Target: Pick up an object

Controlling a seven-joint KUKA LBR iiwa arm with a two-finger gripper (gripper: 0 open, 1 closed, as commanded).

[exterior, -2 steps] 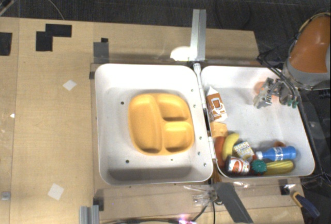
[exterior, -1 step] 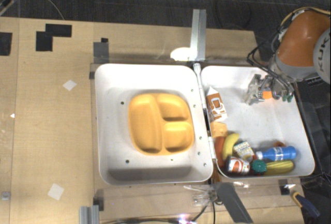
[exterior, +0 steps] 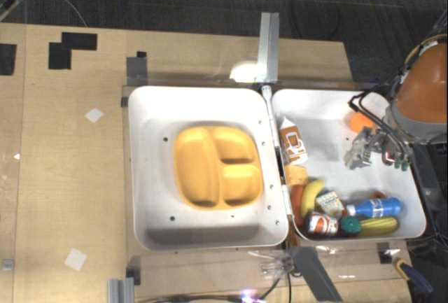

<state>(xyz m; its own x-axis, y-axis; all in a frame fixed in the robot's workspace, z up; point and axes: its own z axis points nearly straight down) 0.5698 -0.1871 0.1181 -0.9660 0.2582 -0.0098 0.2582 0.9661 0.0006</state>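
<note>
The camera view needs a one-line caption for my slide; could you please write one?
Pincer hovering over the right bin, cluttered items along its near edge; yellow divided tray in the left bin.

Even, bright overhead light; the white bins (exterior: pixel 203 102) wash out slightly. A glare patch (exterior: pixel 245 72) sits at the desk's (exterior: pixel 63 175) far edge. Small items look soft, perhaps from low resolution.

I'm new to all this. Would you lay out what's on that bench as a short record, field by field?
left bin: holds a yellow divided tray
right bin: items piled along its near and left edges
items: blue bottle, banana, red can, brown carton
gripper: above the right bin's bare middle, holding nothing
arm: grey with orange band, entering from the right
</note>
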